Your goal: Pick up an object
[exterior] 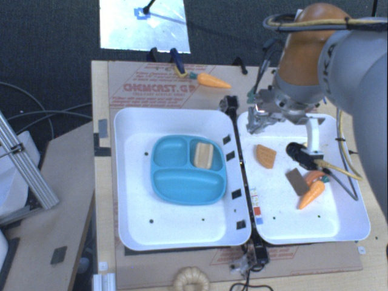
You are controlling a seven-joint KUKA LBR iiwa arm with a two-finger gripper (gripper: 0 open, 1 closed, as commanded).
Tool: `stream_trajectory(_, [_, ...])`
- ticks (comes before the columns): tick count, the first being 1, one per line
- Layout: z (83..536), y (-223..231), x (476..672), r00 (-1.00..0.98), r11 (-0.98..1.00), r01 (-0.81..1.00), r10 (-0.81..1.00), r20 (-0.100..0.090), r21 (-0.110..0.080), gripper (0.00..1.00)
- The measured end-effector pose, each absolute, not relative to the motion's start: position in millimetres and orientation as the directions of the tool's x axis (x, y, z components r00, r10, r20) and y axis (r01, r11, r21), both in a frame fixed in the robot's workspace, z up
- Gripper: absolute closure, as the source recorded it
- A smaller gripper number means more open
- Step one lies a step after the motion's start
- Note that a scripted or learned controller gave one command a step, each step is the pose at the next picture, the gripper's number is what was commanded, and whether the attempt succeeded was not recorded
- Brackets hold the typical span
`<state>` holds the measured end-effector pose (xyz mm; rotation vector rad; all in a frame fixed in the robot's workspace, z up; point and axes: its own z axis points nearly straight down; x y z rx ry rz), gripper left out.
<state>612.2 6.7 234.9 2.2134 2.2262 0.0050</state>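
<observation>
In right bin [345, 223]: orange wedge [265, 156] just below gripper [259, 121], apart; gripper state indiscernible.

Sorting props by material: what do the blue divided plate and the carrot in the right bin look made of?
Blue divided plate: likely moulded plastic, smooth, even colour with soft sheen. Carrot: probably toy plastic or rubber, uniform orange; finish too small to tell.

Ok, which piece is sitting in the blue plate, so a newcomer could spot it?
Find the left bin; a blue divided plate lies in its middle. In the plate's upper right compartment sits a tan bread slice. Unlike the orange wedge in the right bin, it is paler and squarer.
</observation>
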Motion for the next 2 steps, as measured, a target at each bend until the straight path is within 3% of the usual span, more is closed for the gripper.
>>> stream_trajectory(2, [218, 10, 605.3, -0.004, 0.004, 1.0, 1.0, 0.0, 0.001, 1.0])
